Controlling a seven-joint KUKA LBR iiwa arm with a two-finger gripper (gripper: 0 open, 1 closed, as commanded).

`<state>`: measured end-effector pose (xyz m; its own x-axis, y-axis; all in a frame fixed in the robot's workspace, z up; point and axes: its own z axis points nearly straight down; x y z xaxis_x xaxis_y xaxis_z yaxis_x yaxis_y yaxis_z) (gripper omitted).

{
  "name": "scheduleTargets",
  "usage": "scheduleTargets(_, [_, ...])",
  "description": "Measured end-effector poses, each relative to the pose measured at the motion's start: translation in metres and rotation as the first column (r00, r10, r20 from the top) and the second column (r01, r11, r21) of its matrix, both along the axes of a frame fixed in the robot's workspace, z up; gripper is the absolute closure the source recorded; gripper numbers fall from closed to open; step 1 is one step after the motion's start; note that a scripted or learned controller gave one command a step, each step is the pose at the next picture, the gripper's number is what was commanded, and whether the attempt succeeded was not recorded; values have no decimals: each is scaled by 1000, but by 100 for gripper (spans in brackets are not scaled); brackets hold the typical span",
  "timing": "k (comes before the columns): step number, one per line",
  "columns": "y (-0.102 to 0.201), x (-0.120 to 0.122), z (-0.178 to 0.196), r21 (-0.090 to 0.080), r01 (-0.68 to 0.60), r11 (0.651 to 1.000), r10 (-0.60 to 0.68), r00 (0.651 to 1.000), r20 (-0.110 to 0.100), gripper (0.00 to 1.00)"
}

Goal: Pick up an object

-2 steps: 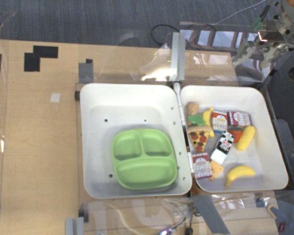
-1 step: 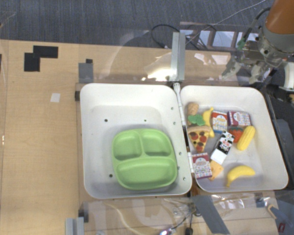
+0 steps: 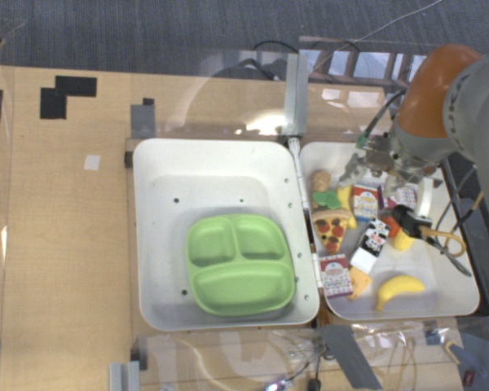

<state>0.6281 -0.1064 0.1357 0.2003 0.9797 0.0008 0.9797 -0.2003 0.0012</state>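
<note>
I am bringing the arm point(image 3: 448, 96) down over the back of the right bin point(image 3: 456, 304), where the objects to pick from are lying crowded together. The gripper point(image 3: 389, 163) is hanging above that back stretch, near a small red carton point(image 3: 365, 200); whether it is open or closed I cannot tell, since the wrist hardware is covering it from this angle.

I am judging the carton the nearest target, but it is packed in: a green piece point(image 3: 328, 198) and a pizza slice point(image 3: 331, 228) are just beside it on one side, a black-and-white carton point(image 3: 373, 241) just in front. A straight descent with a narrow spread would be best, so nothing beside it gets nudged.

The banana point(image 3: 399, 288) at the front is lying well apart from the clutter (the easier grab, I suspect). Another red box point(image 3: 335, 275) is sitting against the divider. The left bin point(image 3: 155, 218) is holding a green divided plate point(image 3: 240, 263).
</note>
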Motion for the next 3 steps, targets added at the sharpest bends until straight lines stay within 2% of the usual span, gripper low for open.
scheduleTargets(1, [6,-33,-37,-12,-174,985,175,984,26,0])
scheduleTargets(2, [12,-28,-22,-6,-181,984,181,983,40,100])
scheduleTargets(3, [66,-11,65,0,-123,992,123,992,6,100])
